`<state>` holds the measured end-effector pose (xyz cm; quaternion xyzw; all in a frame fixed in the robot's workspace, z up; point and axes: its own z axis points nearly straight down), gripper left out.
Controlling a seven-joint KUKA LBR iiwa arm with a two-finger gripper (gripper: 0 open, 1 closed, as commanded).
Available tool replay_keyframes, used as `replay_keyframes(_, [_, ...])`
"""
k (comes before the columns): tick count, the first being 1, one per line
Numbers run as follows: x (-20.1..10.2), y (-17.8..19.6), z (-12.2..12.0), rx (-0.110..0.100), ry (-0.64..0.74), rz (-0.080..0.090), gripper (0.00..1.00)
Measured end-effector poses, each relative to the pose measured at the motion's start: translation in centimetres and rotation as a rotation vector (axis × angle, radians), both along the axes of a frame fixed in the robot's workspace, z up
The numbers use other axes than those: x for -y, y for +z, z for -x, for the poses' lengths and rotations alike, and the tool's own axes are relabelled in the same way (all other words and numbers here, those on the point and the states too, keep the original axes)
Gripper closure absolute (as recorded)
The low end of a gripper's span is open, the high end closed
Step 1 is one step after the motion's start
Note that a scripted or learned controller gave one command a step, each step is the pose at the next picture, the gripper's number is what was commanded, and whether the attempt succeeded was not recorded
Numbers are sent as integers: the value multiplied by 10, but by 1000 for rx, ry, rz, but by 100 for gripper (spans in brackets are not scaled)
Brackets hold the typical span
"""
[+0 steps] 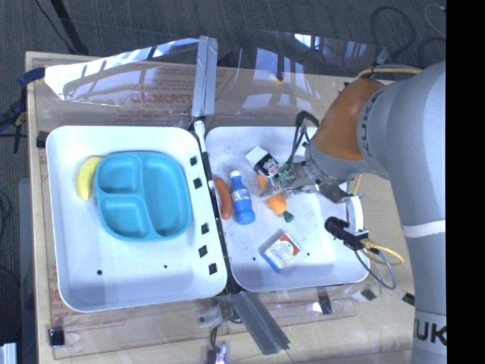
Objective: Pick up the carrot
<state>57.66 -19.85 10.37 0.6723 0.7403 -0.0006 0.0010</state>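
Left bin (61, 264) has a banana (87, 177) and blue tray (144, 194), nothing to worry about there. The right bin (333, 268) is the crowded one: a sausage (223, 196) and bottle (241, 199) sit left of the carrot (277, 203), with a box (281, 251) near. The gripper (284, 179) hangs right at the carrot's far end; I can't tell how it's set or whether it grips anything. Come down slightly off and it'll probably shove the carrot into the bottle.

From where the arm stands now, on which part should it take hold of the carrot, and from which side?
Probably across the orange body of the carrot, coming down from above. It lies flat on the floor of the right bin, green tip toward the lower right, with the blue bottle close on its left.
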Motion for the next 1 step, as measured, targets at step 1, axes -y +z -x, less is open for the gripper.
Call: replay_keyframes(1, [7, 130, -58, 1, 407, 1, 100])
